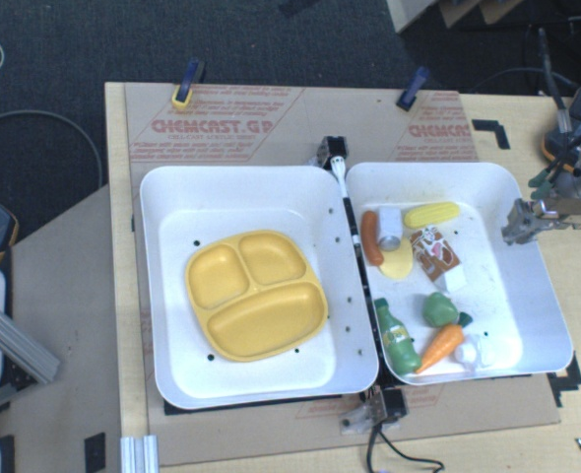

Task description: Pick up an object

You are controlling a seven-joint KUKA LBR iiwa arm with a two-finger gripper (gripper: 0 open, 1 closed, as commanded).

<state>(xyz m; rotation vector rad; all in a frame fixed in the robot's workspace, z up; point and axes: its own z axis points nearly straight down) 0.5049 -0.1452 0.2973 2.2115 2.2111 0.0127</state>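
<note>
- Where the arm enters from the right, the gripper sits at the right rim of the right bin, toward its far end; nothing lies between its fingers, and whether they stand wide or narrow cannot be told at this resolution.
- 2 shallow white bins sit side by side on a cardboard-covered bench, their inner rims touching along the middle.
- Left bin: holds 1 yellow divided tray with 3 compartments, lying flat near the bin's centre and turned slightly askew.
- Right bin, far part: a yellow corn cob lies crosswise; a red sausage lies lengthwise near the left wall; between them rests a small grey-white item, possibly a can, too blurred to identify.
- Right bin, middle: a yellow rounded piece lies just near of the sausage, touching or nearly touching a brown-and-white packet to its right.
- Right bin, near part: a green bottle lies along the left wall; a green rounded vegetable sits just beside it to the right; an orange carrot lies slanted between them, reaching toward a small white item at the near right.
- All loose objects lie well apart from the gripper, toward the left half of the right bin.
- 2 clamps hold the far edge of the bench covering.
</note>
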